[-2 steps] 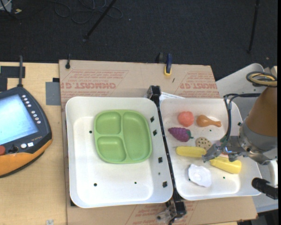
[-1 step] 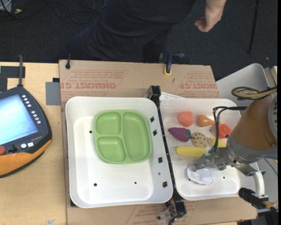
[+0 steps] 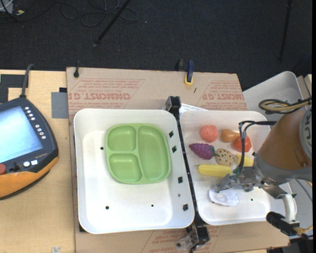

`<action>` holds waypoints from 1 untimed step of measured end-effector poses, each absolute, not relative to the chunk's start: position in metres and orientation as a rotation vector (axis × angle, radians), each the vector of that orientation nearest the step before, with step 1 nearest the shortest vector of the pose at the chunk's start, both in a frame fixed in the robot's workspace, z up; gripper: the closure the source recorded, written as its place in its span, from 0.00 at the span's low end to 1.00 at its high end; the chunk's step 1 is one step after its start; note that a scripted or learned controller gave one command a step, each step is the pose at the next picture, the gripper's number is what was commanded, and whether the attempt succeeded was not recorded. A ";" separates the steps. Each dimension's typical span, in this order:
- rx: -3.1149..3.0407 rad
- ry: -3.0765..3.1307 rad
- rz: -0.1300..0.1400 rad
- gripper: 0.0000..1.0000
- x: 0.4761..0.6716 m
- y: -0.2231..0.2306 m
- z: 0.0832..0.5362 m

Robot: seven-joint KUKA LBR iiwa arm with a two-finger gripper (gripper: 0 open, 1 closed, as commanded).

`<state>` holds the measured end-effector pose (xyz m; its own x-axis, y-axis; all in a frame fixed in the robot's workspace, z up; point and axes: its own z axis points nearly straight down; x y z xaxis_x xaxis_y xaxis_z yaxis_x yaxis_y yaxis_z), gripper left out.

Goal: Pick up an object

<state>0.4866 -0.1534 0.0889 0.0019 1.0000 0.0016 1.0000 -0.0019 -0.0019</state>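
- The tabletop [image 3: 21, 215] is seen as a light wooden surface.
- A cardboard sheet [image 3: 147, 88] with red print is laid flat on it.
- Two white bins, a left bin [image 3: 89, 194] and a right bin [image 3: 253, 215], are set side by side on the cardboard.
- A control pendant [image 3: 18, 146] with a lit screen is placed at the left edge.

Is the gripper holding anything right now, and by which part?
Cannot be told: the gripper sits low over the crumpled white object beside the yellow toy corn cob; no grasp is visible.
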 end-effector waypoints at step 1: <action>-2.230 -2.209 -0.005 1.00 0.487 -0.155 0.100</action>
